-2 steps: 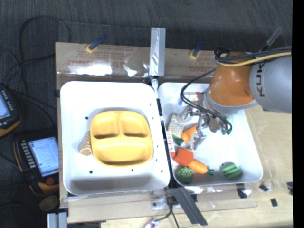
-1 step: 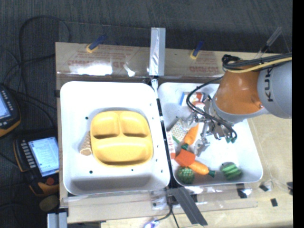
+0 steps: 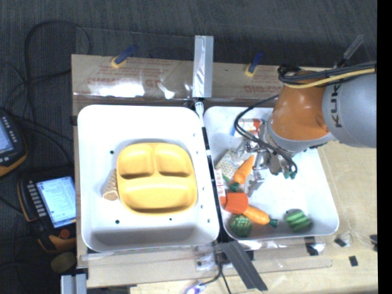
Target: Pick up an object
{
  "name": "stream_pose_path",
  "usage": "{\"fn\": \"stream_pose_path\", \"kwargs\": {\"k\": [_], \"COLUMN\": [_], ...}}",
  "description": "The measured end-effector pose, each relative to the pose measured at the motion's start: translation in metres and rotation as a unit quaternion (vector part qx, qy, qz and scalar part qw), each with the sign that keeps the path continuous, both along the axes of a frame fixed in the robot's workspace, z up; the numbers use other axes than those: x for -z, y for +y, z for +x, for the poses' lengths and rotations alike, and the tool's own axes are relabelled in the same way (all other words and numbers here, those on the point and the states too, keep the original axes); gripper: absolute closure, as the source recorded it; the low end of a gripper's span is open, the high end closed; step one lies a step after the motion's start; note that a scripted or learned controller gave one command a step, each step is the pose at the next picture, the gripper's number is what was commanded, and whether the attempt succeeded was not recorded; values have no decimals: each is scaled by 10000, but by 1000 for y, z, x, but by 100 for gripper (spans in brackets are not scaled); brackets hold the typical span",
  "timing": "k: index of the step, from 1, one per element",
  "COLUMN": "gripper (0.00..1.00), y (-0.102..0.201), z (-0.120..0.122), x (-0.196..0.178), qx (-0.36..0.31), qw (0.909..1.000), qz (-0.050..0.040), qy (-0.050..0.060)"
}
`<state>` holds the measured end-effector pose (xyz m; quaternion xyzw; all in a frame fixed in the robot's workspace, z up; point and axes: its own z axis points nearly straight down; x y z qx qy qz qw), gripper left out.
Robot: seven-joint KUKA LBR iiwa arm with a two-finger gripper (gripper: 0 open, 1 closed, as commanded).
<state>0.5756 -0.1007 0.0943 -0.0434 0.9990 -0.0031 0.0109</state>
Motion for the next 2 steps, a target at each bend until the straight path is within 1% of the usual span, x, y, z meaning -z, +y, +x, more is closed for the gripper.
{"fn": "stream_pose_path", "kwargs": {"k": [1, 2], "gripper": [0, 0], "y": [1, 4], "z": [10, 20], "x": [0, 0], "qx": [336, 338], "qw": [9994, 9994], "qz": [28, 23], "qy": [11, 9]}}
